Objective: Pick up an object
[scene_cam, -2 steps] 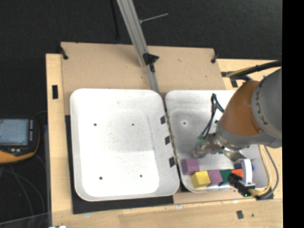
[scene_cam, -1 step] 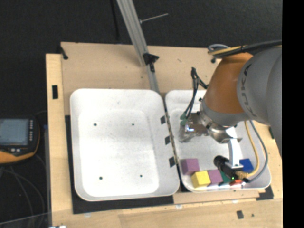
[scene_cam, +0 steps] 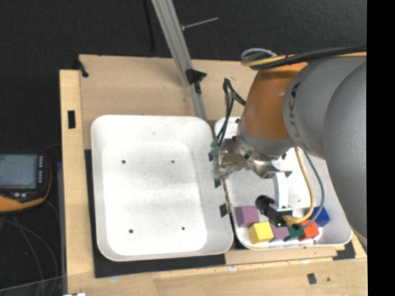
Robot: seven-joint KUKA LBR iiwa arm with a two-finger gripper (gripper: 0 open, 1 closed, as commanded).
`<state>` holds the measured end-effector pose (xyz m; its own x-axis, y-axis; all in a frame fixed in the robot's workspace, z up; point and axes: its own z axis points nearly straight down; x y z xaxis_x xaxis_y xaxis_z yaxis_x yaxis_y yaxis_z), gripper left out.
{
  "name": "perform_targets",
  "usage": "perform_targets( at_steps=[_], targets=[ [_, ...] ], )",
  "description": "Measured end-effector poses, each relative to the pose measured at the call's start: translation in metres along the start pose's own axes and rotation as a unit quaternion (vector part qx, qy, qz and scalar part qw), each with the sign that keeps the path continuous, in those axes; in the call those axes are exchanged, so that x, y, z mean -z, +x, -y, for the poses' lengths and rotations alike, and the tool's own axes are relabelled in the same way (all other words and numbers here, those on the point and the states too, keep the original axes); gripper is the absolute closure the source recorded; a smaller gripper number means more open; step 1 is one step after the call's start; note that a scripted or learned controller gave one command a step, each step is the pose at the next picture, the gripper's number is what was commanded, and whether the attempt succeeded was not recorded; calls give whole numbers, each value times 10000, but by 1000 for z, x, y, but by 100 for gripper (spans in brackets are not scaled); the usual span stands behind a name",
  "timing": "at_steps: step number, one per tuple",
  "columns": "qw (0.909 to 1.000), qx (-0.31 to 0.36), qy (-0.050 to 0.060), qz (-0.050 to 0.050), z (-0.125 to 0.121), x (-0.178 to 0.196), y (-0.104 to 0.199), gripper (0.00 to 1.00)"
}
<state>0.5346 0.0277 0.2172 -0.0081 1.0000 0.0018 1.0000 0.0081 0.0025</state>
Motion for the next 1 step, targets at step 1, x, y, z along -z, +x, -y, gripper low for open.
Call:
perform_targets(
  at_steps=[1],
  targets=[
    [10000, -3, -26, 0, -22, 59, 43, 100]
  ],
)
